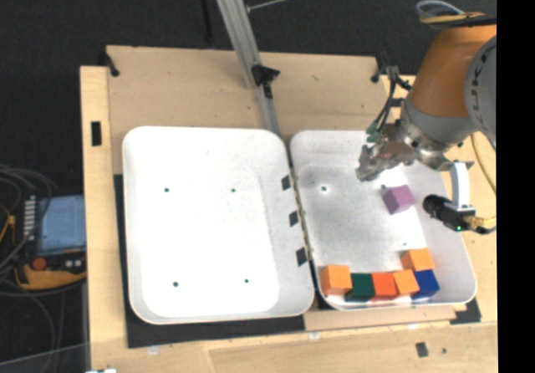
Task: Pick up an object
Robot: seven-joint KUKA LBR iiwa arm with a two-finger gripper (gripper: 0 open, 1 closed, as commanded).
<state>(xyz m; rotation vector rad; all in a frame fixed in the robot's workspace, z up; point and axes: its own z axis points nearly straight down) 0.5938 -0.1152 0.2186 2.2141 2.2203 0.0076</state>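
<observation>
My gripper (369, 164) hangs over the upper part of the right bin (334, 221), under the grey wrist and orange band. A purple block (398, 197) lies on the bin floor just below and right of it, apart from the fingertips. Along the bin's near edge sits a row of blocks: an orange block (336, 278), a green block (362, 286), a red-orange block (384, 283), another orange one (405, 281), a blue block (425, 281) and an orange block (417, 260) behind it.
The left bin (209, 221) lies beside the right one. A metal post (242, 37) slants up from between the bins at the back. Cables and a blue device (58, 225) lie off the bench at the left.
</observation>
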